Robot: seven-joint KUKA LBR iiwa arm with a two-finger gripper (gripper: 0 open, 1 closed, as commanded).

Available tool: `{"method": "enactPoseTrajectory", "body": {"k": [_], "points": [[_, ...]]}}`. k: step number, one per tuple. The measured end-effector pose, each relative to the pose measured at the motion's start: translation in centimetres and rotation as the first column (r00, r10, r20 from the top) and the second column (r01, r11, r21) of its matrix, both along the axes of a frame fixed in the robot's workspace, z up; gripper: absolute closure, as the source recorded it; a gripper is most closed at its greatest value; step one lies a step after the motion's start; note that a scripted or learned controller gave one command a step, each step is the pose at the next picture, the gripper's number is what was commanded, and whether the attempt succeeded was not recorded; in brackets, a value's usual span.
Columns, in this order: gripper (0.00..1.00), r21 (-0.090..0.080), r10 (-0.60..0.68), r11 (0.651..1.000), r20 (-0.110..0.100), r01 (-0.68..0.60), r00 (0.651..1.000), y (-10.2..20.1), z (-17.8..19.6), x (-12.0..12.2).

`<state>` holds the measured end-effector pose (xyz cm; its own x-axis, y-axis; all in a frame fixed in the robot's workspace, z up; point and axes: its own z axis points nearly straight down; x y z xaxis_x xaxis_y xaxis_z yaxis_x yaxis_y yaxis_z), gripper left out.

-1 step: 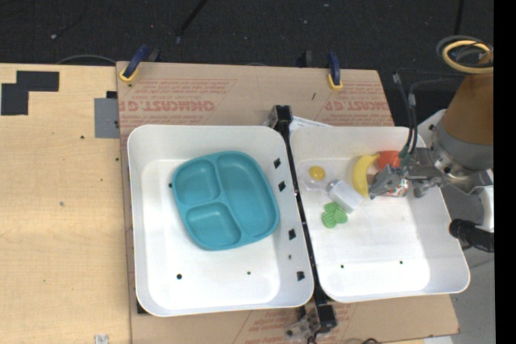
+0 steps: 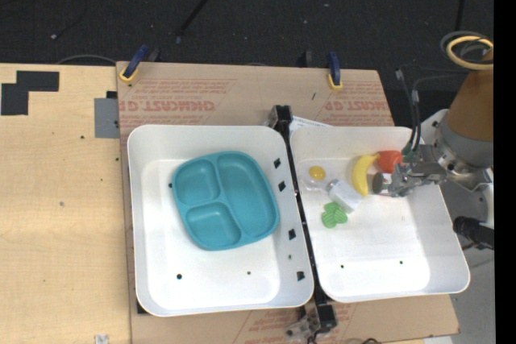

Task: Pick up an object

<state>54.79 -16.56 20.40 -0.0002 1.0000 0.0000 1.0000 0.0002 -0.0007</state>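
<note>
I count two white bins (image 2: 161, 173), one glossy teal three-compartment plate (image 2: 224, 200), one curved yellow banana (image 2: 361, 173), one knobbly green toy (image 2: 333, 215). Gripper (image 2: 385, 183): I cannot tell its state.

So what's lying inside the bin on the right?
In the right bin: a banana, a small yellow piece, a green toy, a whitish object and something red. The end effector covers part of the red item.

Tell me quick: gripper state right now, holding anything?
Gripper: cannot be told; it sits low in the right bin beside the banana, nothing visibly between its fingers.
</note>
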Motion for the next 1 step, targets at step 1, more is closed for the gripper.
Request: {"method": "enactPoseTrajectory", "body": {"k": [1], "points": [[0.0, 0.0, 0.0, 1.0, 0.0, 0.0, 1.0, 0.0, 0.0, 0.0]]}}
